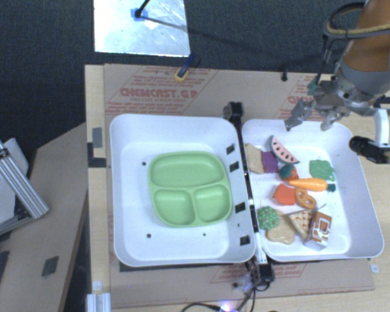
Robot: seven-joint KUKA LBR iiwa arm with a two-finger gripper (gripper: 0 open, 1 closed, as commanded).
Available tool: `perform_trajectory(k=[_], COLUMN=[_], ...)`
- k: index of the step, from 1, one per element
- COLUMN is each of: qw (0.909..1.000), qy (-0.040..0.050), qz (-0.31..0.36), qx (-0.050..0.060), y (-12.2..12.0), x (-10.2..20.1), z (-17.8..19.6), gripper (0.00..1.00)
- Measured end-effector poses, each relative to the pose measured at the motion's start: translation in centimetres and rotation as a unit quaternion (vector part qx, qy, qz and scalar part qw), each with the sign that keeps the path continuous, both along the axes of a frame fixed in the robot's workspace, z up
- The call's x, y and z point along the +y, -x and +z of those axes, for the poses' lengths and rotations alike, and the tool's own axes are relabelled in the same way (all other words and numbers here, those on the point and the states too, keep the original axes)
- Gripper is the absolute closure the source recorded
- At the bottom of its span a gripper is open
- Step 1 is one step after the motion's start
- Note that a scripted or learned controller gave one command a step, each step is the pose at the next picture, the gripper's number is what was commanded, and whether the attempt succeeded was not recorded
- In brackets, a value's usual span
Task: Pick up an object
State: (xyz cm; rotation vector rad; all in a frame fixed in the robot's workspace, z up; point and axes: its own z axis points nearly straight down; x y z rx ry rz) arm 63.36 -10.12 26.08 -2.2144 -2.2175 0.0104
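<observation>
Above right bin (361,174), gripper (313,116) spread wide, holding nothing, touching nothing.

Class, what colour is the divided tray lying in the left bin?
Light green. The divided tray shows clearly in the camera view, inside the white left bin.

Both bins, left (127,148) and right (357,194), look like smooth white plastic, slight sheen. Green divided tray (187,188): matt moulded plastic. Toy food, e.g. carrot (307,184) and watermelon slice (284,151), plastic-looking, smooth. Tabletop (156,90) covered in matt brown printed paper. Pincer (310,119) grey metal, dull. Shiny foil-like sheet (143,18) behind.
</observation>
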Motion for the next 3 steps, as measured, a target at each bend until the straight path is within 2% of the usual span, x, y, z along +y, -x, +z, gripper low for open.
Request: perform_trajectory(k=[1, 2, 3], qw=[1.0, 1.0, 1.0], qy=[0.0006, 0.0003, 0.0006], qz=[0.001, 0.0, 0.0], qx=[-0.006, -0.004, -0.005], y=[-0.2, 0.6, -0.3], x=[0.0, -0.2, -0.8], z=[0.7, -5.1, -10.0], gripper=[0.0, 0.0, 0.0])
